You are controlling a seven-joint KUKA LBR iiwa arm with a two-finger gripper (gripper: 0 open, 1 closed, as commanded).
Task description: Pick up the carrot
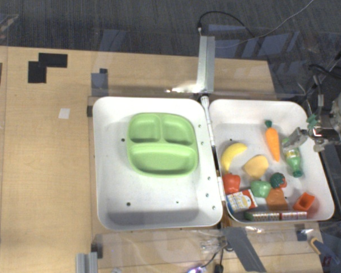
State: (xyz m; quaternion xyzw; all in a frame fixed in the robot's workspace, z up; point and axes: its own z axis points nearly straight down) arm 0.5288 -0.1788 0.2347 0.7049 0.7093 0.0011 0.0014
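The carrot (272, 143), orange with a green top, lies nearly upright in the picture in the upper middle of the right bin (244, 114). My gripper (307, 140) hangs over that bin's right rim, a short way right of the carrot and apart from it. Its fingers (294, 136) stand open with nothing between them. A small green bottle (294, 162) lies just below the gripper.
The right bin also holds a banana (233, 154), a yellow lemon (256, 165), a red pepper (231, 182), a green vegetable (260, 187), a small carton (241, 199) and a red cup (305, 201). A green divided plate (162, 143) sits in the left bin (111, 203).
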